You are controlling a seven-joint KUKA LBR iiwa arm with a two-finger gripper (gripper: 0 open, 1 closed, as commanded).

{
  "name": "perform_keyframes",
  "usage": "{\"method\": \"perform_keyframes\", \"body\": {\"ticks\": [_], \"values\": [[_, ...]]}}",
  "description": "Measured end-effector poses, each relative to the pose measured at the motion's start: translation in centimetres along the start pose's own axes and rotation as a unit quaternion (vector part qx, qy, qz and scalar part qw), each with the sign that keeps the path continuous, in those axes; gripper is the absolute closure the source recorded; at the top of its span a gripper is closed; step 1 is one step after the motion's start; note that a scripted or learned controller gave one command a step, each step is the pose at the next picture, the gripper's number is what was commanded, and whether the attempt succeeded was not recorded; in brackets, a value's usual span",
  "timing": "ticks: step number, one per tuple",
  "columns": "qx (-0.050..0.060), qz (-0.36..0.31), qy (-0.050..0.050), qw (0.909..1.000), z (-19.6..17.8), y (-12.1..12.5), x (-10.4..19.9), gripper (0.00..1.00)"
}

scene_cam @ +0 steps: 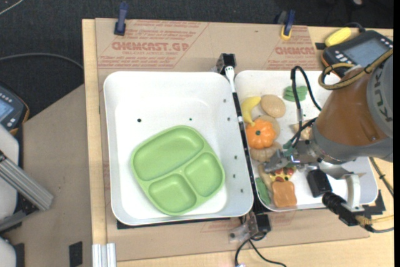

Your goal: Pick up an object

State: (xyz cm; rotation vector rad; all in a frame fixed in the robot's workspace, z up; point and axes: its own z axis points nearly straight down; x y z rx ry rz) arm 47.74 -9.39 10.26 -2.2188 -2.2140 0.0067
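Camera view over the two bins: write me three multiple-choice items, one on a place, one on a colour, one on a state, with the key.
1. Where does the divided plate lie?
A. left bin
B. right bin
C. on the bare bench

2. What colour is that plate?
A. orange
B. light green
C. blue

3. How does the plate lie?
A. flipped face down
B. standing on edge
C. flat, compartments facing up

Key: 1 A, it rests on the floor of the left bin, apart from the toy pumpkin and banana in the right bin. 2 B, it is pale green all over. 3 C, its three hollows show from above.
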Motion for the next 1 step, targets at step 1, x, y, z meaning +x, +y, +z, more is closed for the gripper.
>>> {"method": "perform_keyframes", "body": {"ticks": [1], "values": [[-0.004,0.0,-0.001,1.0,-1.47,0.14,0.07,1.0]]}}
